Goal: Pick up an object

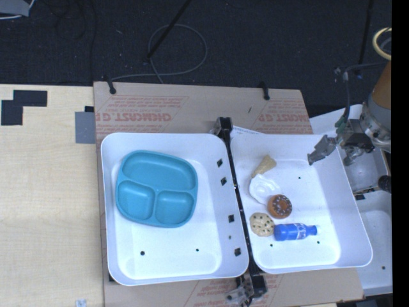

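A: Bench, overhead slant. Two shallow white plastic bins side by side on a cardboard sheet. Left bin [128, 248] holds a blue three-compartment plastic tray [156, 188], lying flat toward the bin's far-left part.

B: Right bin [332, 235]?

A: Four small things clustered along its left side, near the divider. Far to near: a tan wedge-shaped piece [263, 165]; a white crumpled lump [263, 187] just below it; a round brown doughnut with sprinkles [279, 206] touching the lump's near edge; a pale round biscuit with dark specks [261, 224]; and a small blue bottle with a white cap [294, 231] lying on its side, just beside the biscuit, cap pointing right.

B: Arm?

A: Grey, orange band visible at the right edge. The two-finger gripper [323, 150] sits over the right bin's far-right corner, well apart from the cluster.

B: Finger state?

A: Cannot tell how far it is open; the tip is small and dark. Nothing is visibly caught in it. All the objects lie in the bin.
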You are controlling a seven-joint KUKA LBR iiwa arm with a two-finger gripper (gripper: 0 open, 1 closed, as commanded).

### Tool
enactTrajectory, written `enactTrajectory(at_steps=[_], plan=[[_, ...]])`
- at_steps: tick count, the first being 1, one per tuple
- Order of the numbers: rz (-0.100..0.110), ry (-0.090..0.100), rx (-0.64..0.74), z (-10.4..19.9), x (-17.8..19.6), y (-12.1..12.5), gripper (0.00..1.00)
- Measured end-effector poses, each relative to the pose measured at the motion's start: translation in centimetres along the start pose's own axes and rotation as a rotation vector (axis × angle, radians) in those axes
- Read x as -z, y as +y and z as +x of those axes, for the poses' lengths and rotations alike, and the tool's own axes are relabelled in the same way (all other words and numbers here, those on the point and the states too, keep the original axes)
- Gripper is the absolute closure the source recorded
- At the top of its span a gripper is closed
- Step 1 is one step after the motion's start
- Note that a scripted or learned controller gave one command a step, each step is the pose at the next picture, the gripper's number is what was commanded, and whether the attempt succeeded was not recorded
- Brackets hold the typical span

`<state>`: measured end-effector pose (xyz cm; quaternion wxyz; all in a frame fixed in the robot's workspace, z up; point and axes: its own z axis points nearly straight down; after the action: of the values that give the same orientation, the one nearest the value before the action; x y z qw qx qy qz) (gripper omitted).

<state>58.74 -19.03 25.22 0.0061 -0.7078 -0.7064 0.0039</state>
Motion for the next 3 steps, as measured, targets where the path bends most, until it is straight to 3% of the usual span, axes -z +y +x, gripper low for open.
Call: enactTrajectory(at_steps=[1, 3], plan=[[-0.011, -0.002, 0.002, 0.0, 0.7, 0.2, 0.0], [-0.007, -0.001, 0.003, 0.6, -11.0, 1.4, 0.0]])
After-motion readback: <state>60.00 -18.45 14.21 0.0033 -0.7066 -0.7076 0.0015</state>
